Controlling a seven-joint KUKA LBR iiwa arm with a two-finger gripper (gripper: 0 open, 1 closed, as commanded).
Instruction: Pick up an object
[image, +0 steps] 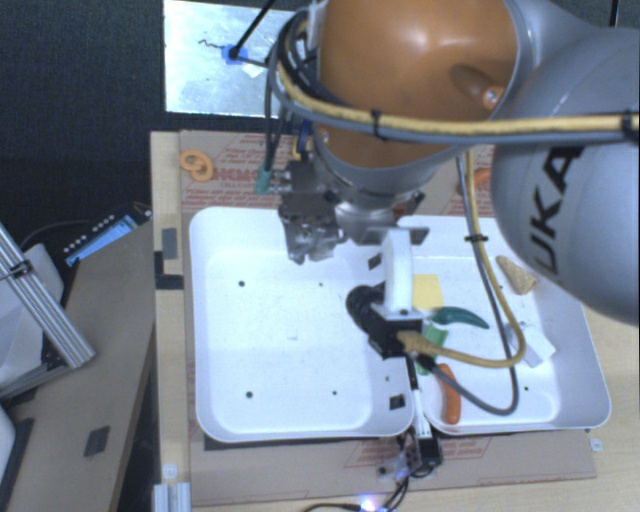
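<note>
Front of the desk: a small black plug (425, 455) with wires sits at the near edge of the brown board (480, 445), right where the two bins meet.
Right bin (575, 400): this is where the things to pick lie. Nearest is an orange carrot (450, 397). Behind it are a green pepper (460, 318), a yellow block (427, 292), and a tan piece (517, 274) close to the far right side.
Left bin (240, 330): its white floor shows small dark dots.
Claw (312, 238): it hangs over the far part of the left bin, well apart from the toys. I cannot tell if it is open or closed, and I see nothing in it.
Arm (420, 80): big, grey and orange, it covers part of the right bin. A yellow cable (480, 358) loops down over that bin.
How to do it well: I think the claw should go across to the right bin, pick one toy that lies alone, like the carrot, come straight down over its middle, and stay off the cable.
Far back: an orange ring (196, 163) lies on the brown board behind the bins.
</note>
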